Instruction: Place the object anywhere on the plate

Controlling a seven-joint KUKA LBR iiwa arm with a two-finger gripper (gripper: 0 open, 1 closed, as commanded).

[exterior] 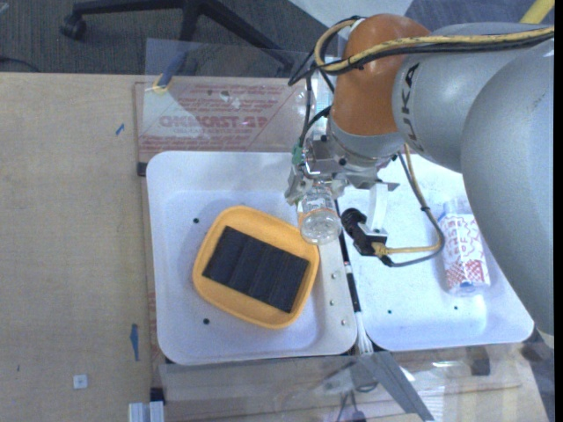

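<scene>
A yellow square plate (211,244) with a dark ribbed centre lies tilted in the left bin (171,200). My gripper (317,192) hangs just past the plate's upper right corner, close to the divider between the bins. It is shut on a small clear plastic bottle (318,221), which points down from between the fingers. The bottle's lower end hovers at the plate's right rim.
A red and white patterned bottle (464,253) lies in the right bin (413,315) near its right wall. The arm's grey body and orange band cover the back of the right bin. A black plug and yellow cable (405,251) hang beside the gripper.
</scene>
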